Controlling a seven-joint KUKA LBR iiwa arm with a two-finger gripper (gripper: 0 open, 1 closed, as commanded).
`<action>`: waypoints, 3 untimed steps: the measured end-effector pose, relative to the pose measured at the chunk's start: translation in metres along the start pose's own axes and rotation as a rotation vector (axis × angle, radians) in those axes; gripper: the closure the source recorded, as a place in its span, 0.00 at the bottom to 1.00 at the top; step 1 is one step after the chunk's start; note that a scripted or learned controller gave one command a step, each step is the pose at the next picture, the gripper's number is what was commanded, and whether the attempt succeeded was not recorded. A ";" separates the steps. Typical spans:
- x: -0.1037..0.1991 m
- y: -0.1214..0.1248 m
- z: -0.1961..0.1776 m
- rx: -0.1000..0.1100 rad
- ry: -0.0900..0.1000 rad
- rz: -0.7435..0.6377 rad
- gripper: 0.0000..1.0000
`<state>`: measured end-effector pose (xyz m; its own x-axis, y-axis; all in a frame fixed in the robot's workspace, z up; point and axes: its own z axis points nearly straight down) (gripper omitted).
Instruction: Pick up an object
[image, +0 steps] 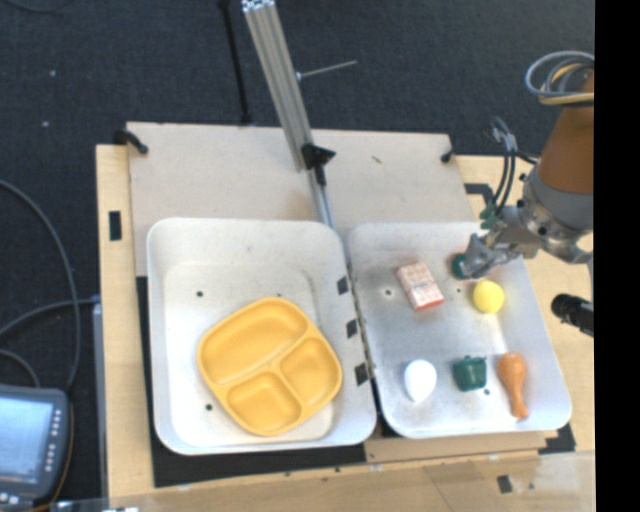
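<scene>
Well to the left of the pincer (468, 262), across the whole width of the bench (118, 300), sits the left bin (170, 250), and in it lies a yellow divided plate (269, 364) with three compartments, lower in the view than the pincer and far from it. Between that bin and the pincer, a slanted metal rail (283, 80) comes down from the top of the view and ends at the gap where the two bins meet. The right bin (375, 260) lies under the pincer, which hangs over its upper right part at the end of the grey arm (555, 215) with its orange band (572, 150). Just left of the pincer and a little lower lies a small pink and white box (419, 285), close to it but apart. Lower and still left of the pincer, near the bin's front edge, rests a white egg (420, 380). Almost straight below the pincer in the view, near that same front edge, sits a small dark green cup (469, 373). Just right of the pincer and slightly lower lies a yellow ball (488, 297), near it but not touching. Farther down and right lies an orange carrot (514, 382). How wide the pincer stands cannot be told; something dark green shows at its tip.
</scene>
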<state>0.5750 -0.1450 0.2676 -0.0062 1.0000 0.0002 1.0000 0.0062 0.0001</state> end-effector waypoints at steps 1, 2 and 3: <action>0.049 0.003 0.005 -0.001 0.000 0.000 1.00; 0.093 0.022 0.016 -0.001 0.000 0.000 1.00; 0.136 0.028 0.021 0.000 0.000 0.001 1.00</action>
<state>0.6021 -0.0092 0.2466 -0.0053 1.0000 0.0000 1.0000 0.0053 -0.0002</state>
